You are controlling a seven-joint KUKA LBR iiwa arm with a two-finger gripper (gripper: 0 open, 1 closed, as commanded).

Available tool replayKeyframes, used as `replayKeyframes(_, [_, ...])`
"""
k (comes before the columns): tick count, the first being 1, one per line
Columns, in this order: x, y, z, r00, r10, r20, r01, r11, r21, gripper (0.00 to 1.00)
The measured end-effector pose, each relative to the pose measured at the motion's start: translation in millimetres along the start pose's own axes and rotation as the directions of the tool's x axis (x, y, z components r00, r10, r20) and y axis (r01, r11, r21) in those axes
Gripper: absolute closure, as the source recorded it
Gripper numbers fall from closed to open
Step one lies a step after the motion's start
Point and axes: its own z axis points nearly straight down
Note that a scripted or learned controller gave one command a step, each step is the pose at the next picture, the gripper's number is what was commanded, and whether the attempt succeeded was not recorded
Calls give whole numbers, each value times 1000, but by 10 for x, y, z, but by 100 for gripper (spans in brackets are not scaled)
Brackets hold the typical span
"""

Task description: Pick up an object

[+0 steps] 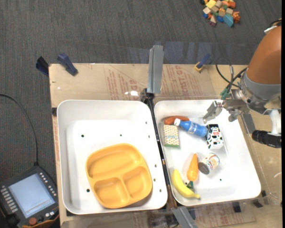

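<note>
My gripper (223, 113) hangs over the back right of the right bin (237, 184), open, with nothing between its fingers. Just below it stands a black-and-white cow-print carton (214, 136). A blue bottle (192, 128) lies to the carton's left, with a red-orange sausage (175, 120) behind it. A small patterned box (171, 136) lies near the bin's left wall. Toward the front are a carrot (193, 167), a small can (209, 164) on its side, and a banana (183, 184).
The left bin (71, 122) holds a yellow divided plate (118, 175). A grey upright post (156, 70) stands behind the seam between the bins. Coloured blocks (219, 7) lie on the carpet far back. A pendant (26, 196) sits on the floor at front left.
</note>
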Motion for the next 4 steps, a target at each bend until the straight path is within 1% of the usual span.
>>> replayKeyframes(1, [-69, 140, 1131, 1000, 11, 4, -11, 1000, -17, 0])
replayKeyframes(2, [-35, 484, 1261, 998, 56, 9, -56, 998, -15, 0])
replayKeyframes(3, [-503, 124, 1254, 997, 79, 2, -79, 996, -34, 0])
replayKeyframes(4, [-528, 369, 1258, 999, -37, 10, 38, 999, -23, 0])
